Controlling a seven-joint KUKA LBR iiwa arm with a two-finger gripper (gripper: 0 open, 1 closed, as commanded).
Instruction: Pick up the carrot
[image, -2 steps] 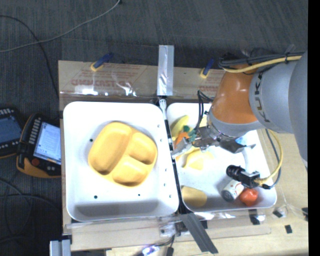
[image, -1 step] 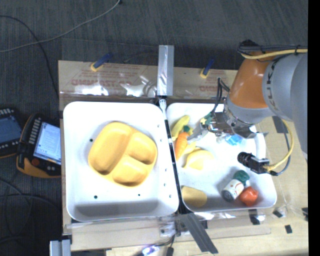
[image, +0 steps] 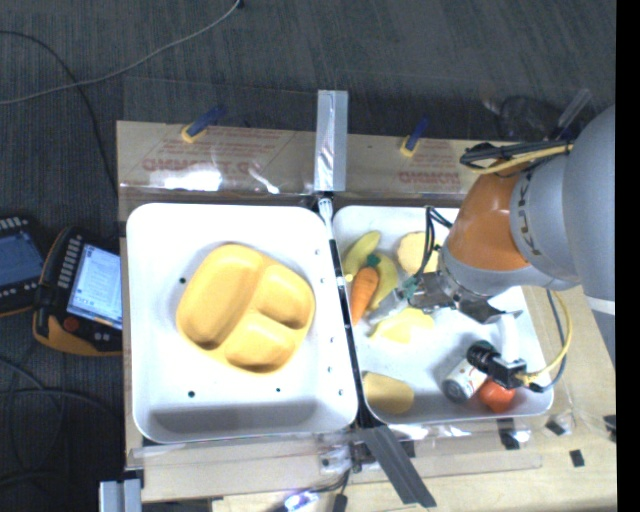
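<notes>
Orange carrot lies just left of the claw, long axis near upright in view (green top up, tip down); whether the claw is clenched, I cannot tell.

Arm cut off at right edge; wrist hides part of right bin; gripper fingers indistinct.
</notes>
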